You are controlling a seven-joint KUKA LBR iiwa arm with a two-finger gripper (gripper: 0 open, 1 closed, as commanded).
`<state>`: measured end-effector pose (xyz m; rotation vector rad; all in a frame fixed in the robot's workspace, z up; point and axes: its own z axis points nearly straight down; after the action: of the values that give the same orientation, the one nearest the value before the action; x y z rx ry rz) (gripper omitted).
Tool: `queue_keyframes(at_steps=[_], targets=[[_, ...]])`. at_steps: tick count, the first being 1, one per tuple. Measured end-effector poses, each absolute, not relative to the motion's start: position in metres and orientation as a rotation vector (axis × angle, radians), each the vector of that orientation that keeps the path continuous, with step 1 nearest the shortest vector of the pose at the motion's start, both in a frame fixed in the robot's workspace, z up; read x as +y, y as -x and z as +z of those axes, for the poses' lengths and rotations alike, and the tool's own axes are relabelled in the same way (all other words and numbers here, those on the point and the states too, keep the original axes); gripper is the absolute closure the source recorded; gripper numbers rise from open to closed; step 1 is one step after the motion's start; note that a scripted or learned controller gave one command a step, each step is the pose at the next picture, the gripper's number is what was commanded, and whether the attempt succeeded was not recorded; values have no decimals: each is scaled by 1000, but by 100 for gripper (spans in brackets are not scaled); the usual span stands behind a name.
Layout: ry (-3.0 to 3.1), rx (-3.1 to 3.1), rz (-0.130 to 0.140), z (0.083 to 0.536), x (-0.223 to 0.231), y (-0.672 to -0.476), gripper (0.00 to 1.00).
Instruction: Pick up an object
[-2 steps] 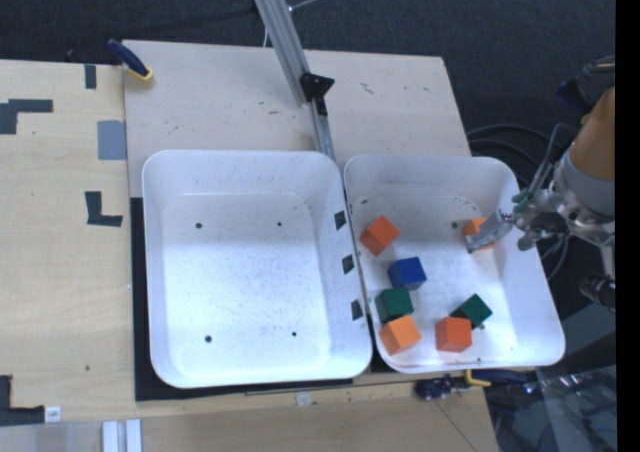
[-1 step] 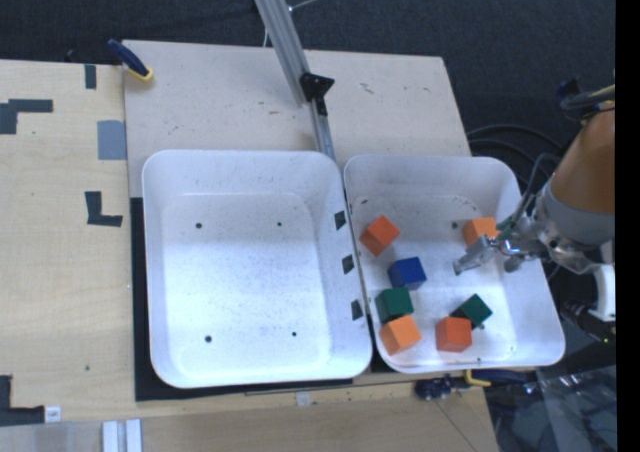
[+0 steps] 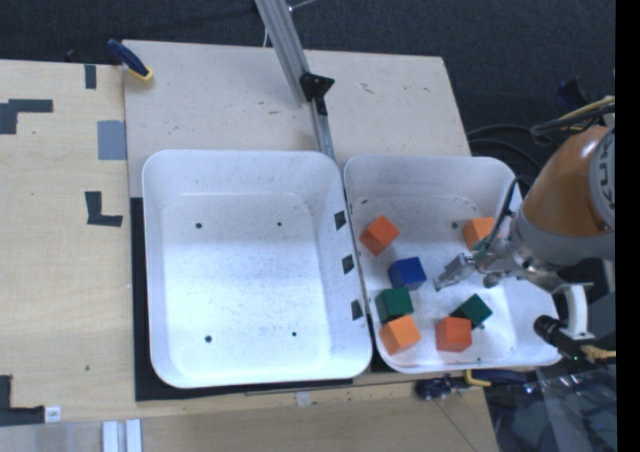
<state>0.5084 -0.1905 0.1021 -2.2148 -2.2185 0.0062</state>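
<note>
Overhead, slanted camera view. Logged two shallow white plastic bins side by side on the bench: left white bin and right white bin.

Counted seven small cube-shaped blocks, all in the right white bin:
- orange cube near the dividing wall
- blue cube close to the middle
- dark green cube just below the blue one, touching or nearly touching a second orange cube
- red-orange cube at the near edge, just beside another dark green cube
- far orange cube tucked against the wrist

Saw the grey arm with its orange band reaching in from the right. Placed the two-finger gripper low over the right bin, between the blue cube and the far orange cube. Could not tell whether open or closed, as the tip was too small and blurred. Saw nothing held.

Judged the blue cube the likeliest target: nearest the tip and standing apart from its neighbours.

Expected it to handle light and rigid, probably foam or wood, with flat faces and little slip. Would take hold across two opposite side faces, squared to the cube. Flagged corner-to-corner contact as the risk, since it is likely to twist the block out.
</note>
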Motion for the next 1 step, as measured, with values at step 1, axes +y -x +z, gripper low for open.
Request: queue_keyframes(at_steps=[1], targets=[[2217, -2221, 2, 115, -191, -510, 100]])
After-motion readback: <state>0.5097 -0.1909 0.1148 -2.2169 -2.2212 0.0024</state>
